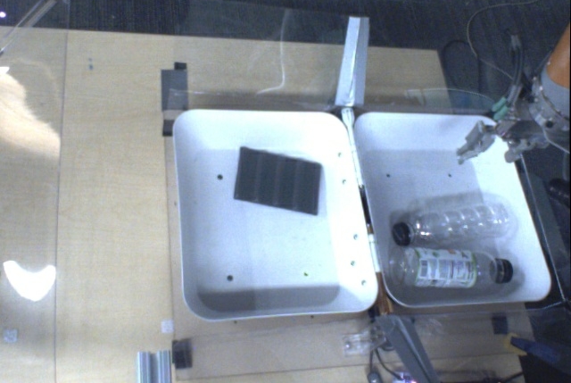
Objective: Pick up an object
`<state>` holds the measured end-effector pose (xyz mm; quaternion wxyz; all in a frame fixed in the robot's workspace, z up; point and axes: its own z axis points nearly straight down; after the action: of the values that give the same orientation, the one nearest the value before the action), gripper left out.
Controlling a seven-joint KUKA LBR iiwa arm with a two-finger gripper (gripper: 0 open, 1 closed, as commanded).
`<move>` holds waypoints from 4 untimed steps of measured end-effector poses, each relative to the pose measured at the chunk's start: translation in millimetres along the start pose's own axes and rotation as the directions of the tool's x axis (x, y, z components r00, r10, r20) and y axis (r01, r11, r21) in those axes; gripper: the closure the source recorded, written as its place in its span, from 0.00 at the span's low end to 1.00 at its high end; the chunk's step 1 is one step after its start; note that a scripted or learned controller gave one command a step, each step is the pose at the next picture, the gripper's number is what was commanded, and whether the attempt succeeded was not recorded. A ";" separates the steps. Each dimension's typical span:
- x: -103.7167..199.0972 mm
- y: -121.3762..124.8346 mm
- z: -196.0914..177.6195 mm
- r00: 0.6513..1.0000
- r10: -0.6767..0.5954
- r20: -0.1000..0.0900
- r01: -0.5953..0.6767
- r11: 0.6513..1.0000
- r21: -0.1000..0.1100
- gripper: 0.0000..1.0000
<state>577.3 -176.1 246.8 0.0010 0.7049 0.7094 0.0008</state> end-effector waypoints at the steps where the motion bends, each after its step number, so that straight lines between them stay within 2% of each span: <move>1: 59.7 -47.6 151.9 0.999 0.037 0.000 -0.037 0.999 -0.005 0.00; 2: 86.3 -1.8 157.3 1.000 0.026 0.000 -0.026 1.000 -0.012 0.00; 3: 51.2 -86.7 129.3 1.000 0.021 0.000 -0.021 1.000 -0.009 0.00; 4: 24.6 -0.6 157.8 1.000 -0.029 0.003 0.029 1.000 -0.011 0.00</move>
<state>577.0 -151.6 89.0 0.0056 0.6945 0.7195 0.0037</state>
